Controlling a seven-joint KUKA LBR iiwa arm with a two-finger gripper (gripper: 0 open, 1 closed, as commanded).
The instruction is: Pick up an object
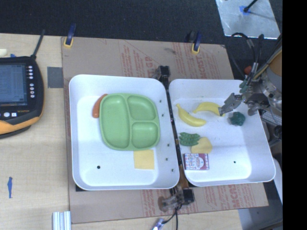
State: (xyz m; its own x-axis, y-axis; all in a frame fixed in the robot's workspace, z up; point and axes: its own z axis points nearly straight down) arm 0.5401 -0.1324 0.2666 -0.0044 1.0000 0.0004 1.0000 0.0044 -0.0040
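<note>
My gripper (239,110) hangs over the far right part of the right bin (249,150), reaching in from the right. Its fingers are spread open, one finger (227,106) pointing toward the bananas and the other nearer the bin's right wall. A small dark green object (237,120) lies on the bin floor just in front of the gap between them, and nothing is held. Left of the gripper lie two yellow bananas, one large (190,117) and one smaller (207,108).
The right bin also holds a green leafy piece (188,139), a yellow lump (202,145) and a red-and-white packet (196,162). In the left bin (86,166) are a green divided plate (129,121), an orange sausage (97,106) and a yellow square (144,159). A tablet (17,95) sits far left.
</note>
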